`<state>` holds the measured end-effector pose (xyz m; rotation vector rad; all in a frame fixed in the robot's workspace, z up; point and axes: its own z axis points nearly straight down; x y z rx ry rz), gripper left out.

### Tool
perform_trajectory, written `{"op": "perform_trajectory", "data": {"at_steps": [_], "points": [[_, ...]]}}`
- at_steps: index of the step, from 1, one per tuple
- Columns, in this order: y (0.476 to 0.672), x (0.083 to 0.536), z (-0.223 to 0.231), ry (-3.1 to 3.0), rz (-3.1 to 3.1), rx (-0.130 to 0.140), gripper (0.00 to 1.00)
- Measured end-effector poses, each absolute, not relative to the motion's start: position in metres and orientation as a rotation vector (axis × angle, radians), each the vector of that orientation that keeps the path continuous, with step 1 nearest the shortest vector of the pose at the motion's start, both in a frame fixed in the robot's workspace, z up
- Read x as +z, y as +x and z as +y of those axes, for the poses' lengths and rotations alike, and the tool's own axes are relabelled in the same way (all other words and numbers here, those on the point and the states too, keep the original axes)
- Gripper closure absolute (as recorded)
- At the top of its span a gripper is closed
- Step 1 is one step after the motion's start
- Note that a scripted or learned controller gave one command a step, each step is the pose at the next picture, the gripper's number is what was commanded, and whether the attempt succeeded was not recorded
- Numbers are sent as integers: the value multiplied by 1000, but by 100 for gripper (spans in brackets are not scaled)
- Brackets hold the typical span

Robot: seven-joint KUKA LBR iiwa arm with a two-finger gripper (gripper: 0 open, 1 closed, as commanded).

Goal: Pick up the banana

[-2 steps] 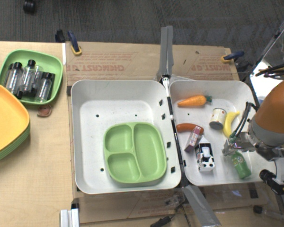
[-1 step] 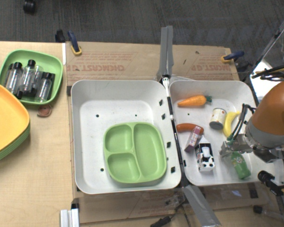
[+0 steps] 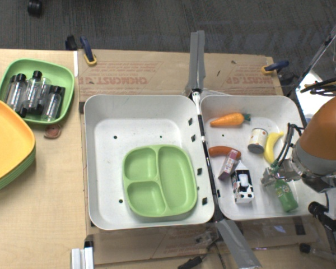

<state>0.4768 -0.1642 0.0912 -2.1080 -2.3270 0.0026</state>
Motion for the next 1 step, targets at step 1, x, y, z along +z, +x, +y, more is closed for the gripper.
{"op": "perform_trajectory", "data": {"at_steps": [1], "points": [[477, 91, -129, -2066, -2362, 3, 100]]}}
